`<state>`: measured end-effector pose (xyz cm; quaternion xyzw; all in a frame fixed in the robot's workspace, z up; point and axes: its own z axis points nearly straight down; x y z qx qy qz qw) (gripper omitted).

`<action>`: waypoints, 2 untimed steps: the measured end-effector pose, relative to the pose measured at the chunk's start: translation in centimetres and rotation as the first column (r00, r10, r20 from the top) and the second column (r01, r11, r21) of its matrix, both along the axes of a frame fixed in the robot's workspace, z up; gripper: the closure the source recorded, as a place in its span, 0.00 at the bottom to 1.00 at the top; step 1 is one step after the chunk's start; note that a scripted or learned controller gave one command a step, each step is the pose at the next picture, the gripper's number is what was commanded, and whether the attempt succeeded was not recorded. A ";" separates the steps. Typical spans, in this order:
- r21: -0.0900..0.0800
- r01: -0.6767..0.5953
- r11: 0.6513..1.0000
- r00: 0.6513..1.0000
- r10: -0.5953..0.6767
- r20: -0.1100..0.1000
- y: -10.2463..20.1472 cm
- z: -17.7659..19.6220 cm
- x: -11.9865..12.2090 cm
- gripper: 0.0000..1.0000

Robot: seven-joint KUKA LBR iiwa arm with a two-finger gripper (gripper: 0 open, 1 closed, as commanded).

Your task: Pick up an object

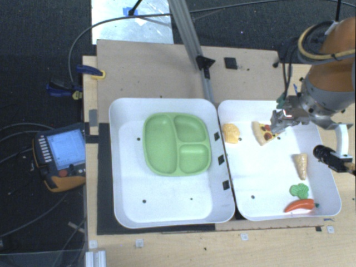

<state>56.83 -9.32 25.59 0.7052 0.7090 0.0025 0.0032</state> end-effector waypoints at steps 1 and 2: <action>0.003 -0.006 1.000 1.000 0.006 -0.004 5.6 -0.5 2.7 1.00; 0.003 -0.004 1.000 1.000 0.004 -0.007 10.1 -2.1 3.9 1.00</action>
